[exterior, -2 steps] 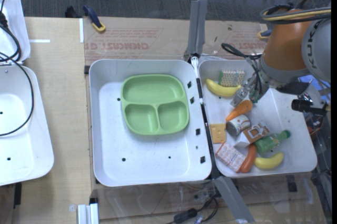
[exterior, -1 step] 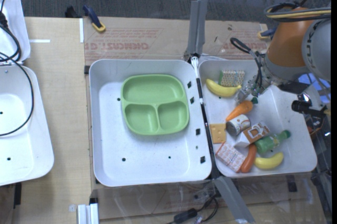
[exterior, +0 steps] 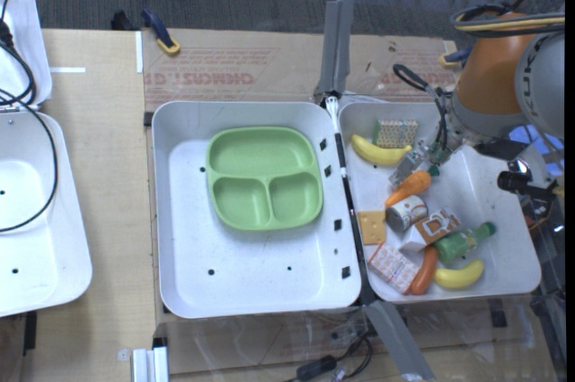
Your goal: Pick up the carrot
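A: Where the right bin (exterior: pixel 530 281) holds its clutter, the carrot (exterior: pixel 409 186) is seen lying tilted near the middle, its green top pointing up and to the right.

B: And the gripper (exterior: pixel 422 161)?

A: It is placed just above the carrot's upper end, close to the green top. Whether anything is clamped cannot be told, since the tip is small and blurred against the objects.

B: What is found around the carrot?

A: A banana (exterior: pixel 377 152) is laid just to its upper left, below a small patterned block (exterior: pixel 392 134). A small can (exterior: pixel 407 214) is set just below the carrot, and a cracker-like yellow square (exterior: pixel 371 227) lies to the lower left.

B: Further out?

A: A green bottle (exterior: pixel 465 242), a second banana (exterior: pixel 459 274) and a red sausage-shaped piece (exterior: pixel 422 270) are gathered near the front wall. In the left bin (exterior: pixel 180 281) a green divided plate (exterior: pixel 265 176) is set.
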Available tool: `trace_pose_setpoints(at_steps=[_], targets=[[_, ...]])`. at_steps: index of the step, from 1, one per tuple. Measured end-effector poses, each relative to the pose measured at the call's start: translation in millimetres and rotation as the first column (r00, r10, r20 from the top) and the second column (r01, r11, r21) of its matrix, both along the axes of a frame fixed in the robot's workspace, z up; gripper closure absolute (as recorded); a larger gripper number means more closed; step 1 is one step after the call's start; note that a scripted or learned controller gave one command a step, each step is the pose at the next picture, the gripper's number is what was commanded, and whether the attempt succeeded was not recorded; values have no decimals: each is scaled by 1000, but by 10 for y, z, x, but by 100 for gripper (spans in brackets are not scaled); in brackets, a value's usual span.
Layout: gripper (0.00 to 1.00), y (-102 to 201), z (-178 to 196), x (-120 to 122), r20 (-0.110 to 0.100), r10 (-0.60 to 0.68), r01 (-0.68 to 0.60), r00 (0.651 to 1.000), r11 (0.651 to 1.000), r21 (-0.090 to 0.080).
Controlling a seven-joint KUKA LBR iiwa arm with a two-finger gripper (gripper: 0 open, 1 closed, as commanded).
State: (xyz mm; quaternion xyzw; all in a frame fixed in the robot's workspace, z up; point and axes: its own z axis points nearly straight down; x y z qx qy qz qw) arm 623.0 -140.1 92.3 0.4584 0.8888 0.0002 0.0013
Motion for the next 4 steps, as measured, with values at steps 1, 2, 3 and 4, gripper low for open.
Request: trace_pose_setpoints(at_steps=[1,2,3,4], targets=[[100,-5,106,11,4,-1,1,1000,1000,-1],[0,-5,106,11,4,-1,1,1000,1000,-1],[0,-40,-1,347,-4,116,-116,993,993,-1],[0,107,2,-368,0,156,-156,988,988,0]])
